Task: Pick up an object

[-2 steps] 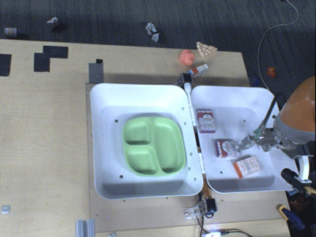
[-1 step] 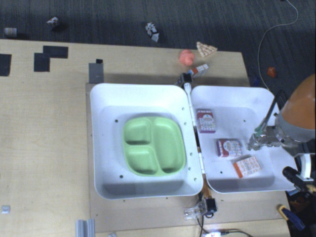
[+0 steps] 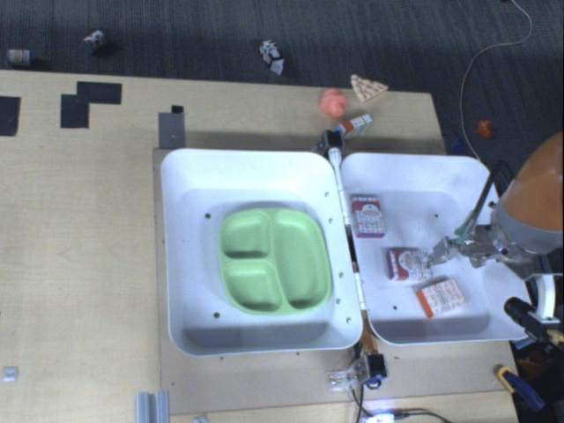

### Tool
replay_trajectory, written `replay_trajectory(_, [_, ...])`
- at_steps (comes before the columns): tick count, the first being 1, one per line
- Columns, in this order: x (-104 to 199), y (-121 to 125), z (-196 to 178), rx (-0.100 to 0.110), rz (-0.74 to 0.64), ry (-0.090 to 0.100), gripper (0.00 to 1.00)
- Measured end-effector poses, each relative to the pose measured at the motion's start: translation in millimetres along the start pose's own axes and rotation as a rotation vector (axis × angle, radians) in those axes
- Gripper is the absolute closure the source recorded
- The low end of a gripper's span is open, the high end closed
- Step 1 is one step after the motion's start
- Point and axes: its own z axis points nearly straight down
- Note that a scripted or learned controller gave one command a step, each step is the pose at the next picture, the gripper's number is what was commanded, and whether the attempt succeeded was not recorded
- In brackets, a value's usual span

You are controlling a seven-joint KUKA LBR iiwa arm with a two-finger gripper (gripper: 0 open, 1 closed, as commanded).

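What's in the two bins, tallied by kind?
Green divided plate, left bin: 1
Small packets, right bin: 3, dark red at, red and white at, orange at
Total: 4
The gripper hangs beside the red and white packet.

No writing can be read. The dark red packet (image 3: 367,216), the small red-and-white packet (image 3: 404,263) and the orange-and-white packet (image 3: 440,297) in the right bin (image 3: 458,170) carry printed labels, but their print is too small and blurred to read.
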Motion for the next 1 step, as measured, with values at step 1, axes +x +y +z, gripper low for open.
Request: replay_trajectory(1, [39.8,-23.4,22.5,0.008,0.004,-0.006,0.00])
